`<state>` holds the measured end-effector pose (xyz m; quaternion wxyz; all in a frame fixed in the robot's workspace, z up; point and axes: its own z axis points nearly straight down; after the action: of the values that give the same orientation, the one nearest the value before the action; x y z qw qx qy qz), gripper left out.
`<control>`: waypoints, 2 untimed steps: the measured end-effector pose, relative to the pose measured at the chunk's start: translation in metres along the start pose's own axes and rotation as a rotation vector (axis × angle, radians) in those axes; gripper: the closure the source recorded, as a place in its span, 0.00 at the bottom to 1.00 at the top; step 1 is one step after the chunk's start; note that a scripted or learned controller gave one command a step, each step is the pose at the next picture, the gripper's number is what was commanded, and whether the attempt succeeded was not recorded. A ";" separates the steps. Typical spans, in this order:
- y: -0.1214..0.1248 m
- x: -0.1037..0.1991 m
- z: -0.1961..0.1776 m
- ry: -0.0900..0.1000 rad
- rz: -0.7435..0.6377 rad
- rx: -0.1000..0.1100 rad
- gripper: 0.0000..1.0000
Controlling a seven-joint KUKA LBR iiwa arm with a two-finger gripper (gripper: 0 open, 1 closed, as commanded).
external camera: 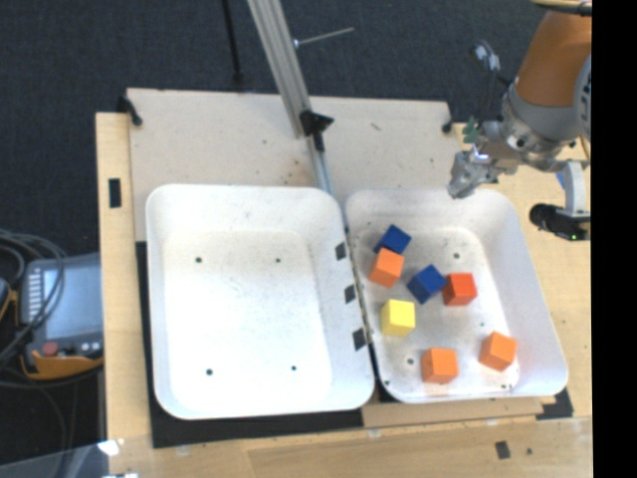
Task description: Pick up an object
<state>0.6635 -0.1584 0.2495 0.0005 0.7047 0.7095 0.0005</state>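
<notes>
Grey fingers: the gripper (466, 179) hangs over the far rim of the right bin (532, 267); whether its fingers are spread or closed I cannot tell, and nothing shows between them.
Arm: grey wrist with the orange band (557, 48) above it, reaching in from the right.
Nearest pieces: blue cube (395, 239) and orange cube (387, 266), just touching each other, near the bin's left wall.
Middle pieces: second blue cube (427, 283) touching a red-orange cube (460, 289); yellow cube (398, 317) just beside them, standing apart.
Front pieces: two orange cubes (439, 364) and (499, 351), apart from each other, near the front rim.
Likely handling: small solid blocks, probably light and stiff, with flat faces; not fragile, little risk of crushing.
Where to take hold: across two opposite flat faces, fingers square to them; a corner grip would likely let the cube twist out.
Easiest pick, as I judge: the yellow cube or a front orange one, since free sides leave room for both fingers.
Harder picks: the touching pairs, where one finger would have to wedge between neighbours.
Left bin (179, 267): white, beside the right one on the table (119, 167).
</notes>
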 end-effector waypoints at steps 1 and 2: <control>-0.007 0.060 0.006 0.000 0.000 0.002 1.00; -0.001 0.114 0.001 0.001 -0.001 -0.001 1.00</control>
<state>0.6618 -0.0445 0.2487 0.0005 0.7045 0.7098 0.0011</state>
